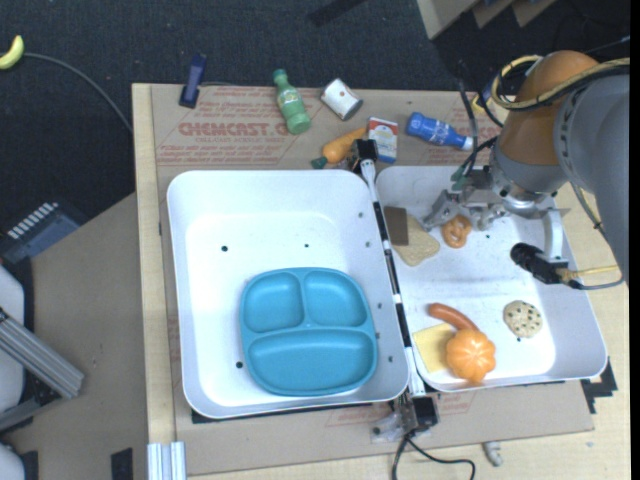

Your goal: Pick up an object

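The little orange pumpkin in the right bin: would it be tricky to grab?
Probably. The pumpkin looks round and smooth, so it may slip from two fingers or roll if nudged. It looks like a light toy. It rests against a yellow slice, which might shift with it.

arm — cut off at right edge | pretzel — partly hidden under claw

Dark carpet floor; tan bench board, red lettering; yellow cable at left.
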`<state>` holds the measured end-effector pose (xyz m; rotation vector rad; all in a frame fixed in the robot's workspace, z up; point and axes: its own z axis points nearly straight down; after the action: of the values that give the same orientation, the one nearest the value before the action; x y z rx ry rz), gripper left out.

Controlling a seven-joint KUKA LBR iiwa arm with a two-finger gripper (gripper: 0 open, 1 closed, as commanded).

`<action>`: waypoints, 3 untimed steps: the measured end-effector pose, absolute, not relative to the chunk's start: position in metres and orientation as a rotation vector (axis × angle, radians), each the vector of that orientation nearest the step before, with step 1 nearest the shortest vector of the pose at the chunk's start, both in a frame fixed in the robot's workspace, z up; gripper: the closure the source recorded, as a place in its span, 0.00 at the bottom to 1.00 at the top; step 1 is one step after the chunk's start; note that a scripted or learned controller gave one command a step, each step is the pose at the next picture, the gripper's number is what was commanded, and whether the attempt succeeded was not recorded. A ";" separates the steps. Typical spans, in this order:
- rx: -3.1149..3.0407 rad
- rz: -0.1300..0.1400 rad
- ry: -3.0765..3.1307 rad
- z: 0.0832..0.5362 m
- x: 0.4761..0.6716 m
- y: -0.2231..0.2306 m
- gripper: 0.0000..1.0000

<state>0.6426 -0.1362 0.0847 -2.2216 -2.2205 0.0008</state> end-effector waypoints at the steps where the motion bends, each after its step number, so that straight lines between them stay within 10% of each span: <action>1: -2.223 -0.002 -2.222 0.095 0.643 -0.136 1.00; 3: -2.219 -0.004 -2.224 0.189 0.667 0.057 1.00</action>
<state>0.6666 0.0569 0.1891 -2.2190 -2.2244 -0.0039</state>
